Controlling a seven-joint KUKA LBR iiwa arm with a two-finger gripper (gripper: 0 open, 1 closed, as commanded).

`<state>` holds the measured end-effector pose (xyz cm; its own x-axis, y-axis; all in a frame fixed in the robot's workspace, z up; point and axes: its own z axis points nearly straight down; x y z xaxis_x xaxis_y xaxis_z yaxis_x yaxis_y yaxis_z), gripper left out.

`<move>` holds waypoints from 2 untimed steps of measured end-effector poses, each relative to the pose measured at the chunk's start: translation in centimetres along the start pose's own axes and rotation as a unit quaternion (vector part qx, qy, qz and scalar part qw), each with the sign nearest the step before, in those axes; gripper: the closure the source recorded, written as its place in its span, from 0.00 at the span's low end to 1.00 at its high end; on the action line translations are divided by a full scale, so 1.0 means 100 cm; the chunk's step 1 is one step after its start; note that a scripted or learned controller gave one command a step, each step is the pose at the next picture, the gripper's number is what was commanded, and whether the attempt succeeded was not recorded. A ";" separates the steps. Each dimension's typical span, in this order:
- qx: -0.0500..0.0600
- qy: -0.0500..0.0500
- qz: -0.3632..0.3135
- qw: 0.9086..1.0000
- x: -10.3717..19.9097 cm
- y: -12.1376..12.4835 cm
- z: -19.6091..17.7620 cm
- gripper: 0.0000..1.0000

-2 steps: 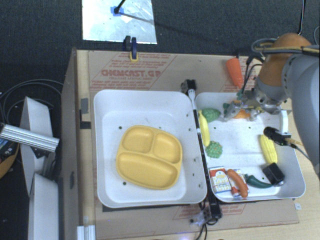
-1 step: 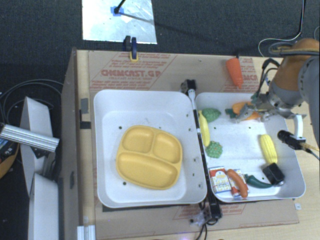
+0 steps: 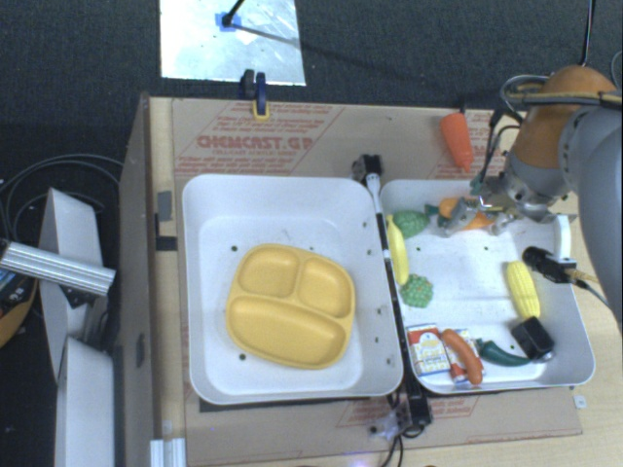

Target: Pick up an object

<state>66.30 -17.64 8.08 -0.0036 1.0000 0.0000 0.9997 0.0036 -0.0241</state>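
Observation:
My gripper (image 3: 475, 220) hangs low over the far part of the right bin (image 3: 569, 358), reaching in from the right. Its fingers (image 3: 447, 225) stand apart, so it is open. A small orange toy piece (image 3: 456, 207) lies partly under the gripper, between the fingers; I cannot tell if they touch it. Just left of it is a green leafy toy (image 3: 413, 223). A yellow banana (image 3: 397, 249) lies along the bin's left wall, with a second green piece (image 3: 417, 290) beside it. A corn cob (image 3: 523, 289) lies at the right.
A sausage (image 3: 461, 354), a small printed box (image 3: 426, 352), a green pepper (image 3: 503, 354) and a black block (image 3: 533, 338) crowd the right bin's near edge. The left bin (image 3: 209, 212) holds a yellow divided plate (image 3: 290, 305). A carrot (image 3: 456, 139) lies on the cardboard behind the bins.

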 end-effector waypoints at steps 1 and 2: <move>0.000 0.000 0.001 1.000 0.045 0.001 0.000 0.00; 0.000 -0.001 0.001 1.000 0.062 0.000 0.000 0.00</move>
<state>66.33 -11.43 8.09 -0.0017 1.0000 -0.0020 0.9997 0.0016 -0.0234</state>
